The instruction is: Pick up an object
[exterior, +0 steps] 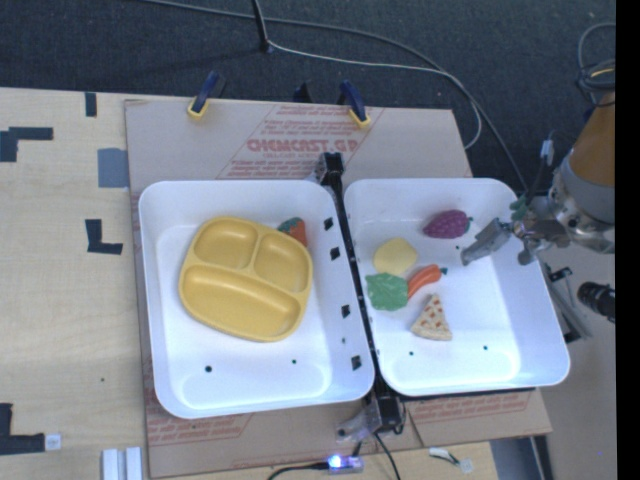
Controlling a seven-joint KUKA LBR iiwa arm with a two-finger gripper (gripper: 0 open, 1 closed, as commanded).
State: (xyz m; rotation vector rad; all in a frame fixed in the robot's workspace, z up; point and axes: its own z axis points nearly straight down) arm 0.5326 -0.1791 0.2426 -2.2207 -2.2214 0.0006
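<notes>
The right bin holds a purple grape bunch, a yellow lemon-like piece, a green leafy piece, an orange carrot and a pizza slice. My gripper hangs over the right bin's right side, just right of the grapes. It is open, its two fingers spread with nothing between them. In the left bin lies a yellow divided plate, with a small red and green piece tucked at its far edge.
Black clips line the wall where the two bins meet. Both bins rest on cardboard held by blue-and-yellow clamps at the back. Cables cross the dark floor behind.
</notes>
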